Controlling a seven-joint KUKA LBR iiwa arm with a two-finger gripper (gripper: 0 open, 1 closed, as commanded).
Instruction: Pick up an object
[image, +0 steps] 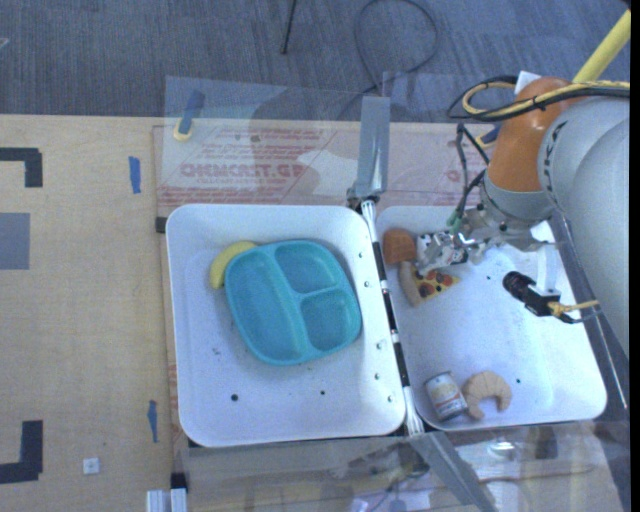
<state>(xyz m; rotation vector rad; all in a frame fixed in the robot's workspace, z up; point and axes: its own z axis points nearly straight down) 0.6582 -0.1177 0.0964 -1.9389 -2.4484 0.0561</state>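
— The tool (445, 248), where is it?
— Over the right white bin (500, 335), near that bin's far left corner, on the grey arm (595, 150) with the orange band. Wide or narrow, I cannot tell.
— What lies by it?
— A brown rounded lump (399, 244) just to its left, by the bin's left wall, and a flat tan wedge with red and dark spots (424, 287) just on its near side. Whether it touches either, I cannot tell.
— Elsewhere?
— A small tin can (445, 396) and a tan croissant (488, 392), side by side at the same bin's near edge. In the left white bin (200, 385), a teal divided plastic plate (293, 300) overlaps a yellow banana (226, 263).
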